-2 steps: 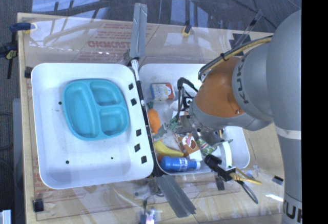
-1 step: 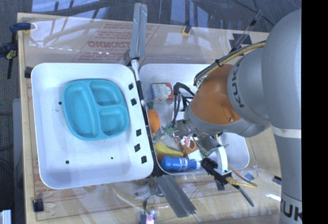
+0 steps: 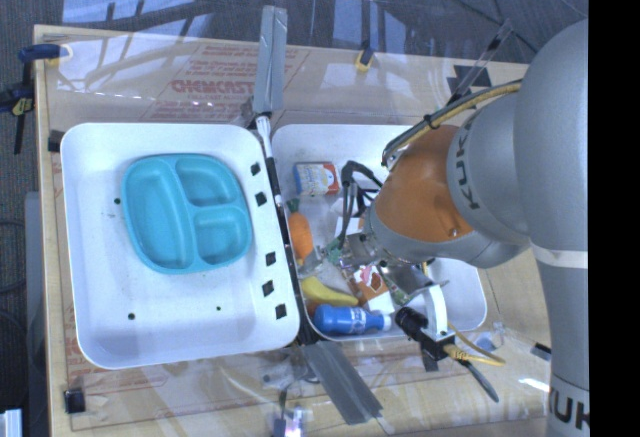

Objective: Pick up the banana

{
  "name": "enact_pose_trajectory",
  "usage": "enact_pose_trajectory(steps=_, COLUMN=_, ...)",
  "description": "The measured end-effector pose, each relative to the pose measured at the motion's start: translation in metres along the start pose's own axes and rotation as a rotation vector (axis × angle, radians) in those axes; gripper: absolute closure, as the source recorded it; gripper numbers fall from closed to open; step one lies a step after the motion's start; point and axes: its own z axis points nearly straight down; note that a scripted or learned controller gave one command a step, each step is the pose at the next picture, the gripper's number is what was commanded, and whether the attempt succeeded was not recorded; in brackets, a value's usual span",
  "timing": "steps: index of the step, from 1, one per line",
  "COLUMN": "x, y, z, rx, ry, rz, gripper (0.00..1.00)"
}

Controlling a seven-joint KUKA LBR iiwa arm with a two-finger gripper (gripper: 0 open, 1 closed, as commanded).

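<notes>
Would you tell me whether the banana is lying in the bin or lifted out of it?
Lying in the right bin: the banana rests on the floor, between the carrot and the blue bottle.

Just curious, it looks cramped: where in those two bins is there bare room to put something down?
Left bin: bare white floor all around the blue tray. Right bin: crowded, with carton, carrot, banana and blue bottle under the arm.

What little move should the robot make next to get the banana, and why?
Probably shift the tool toward the left wall of the right bin. The banana lies there, partly showing between the orange carrot-like thing and the blue bottle, while the arm's wrist hangs over the clutter a bit to its right, so it seems not lined up yet.
</notes>
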Motion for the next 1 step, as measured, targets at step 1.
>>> enact_pose_trajectory(steps=1, x=0.0029, y=0.0009, z=-0.0001, rx=-0.002, ry=-0.003, rz=0.046, gripper=0.0)
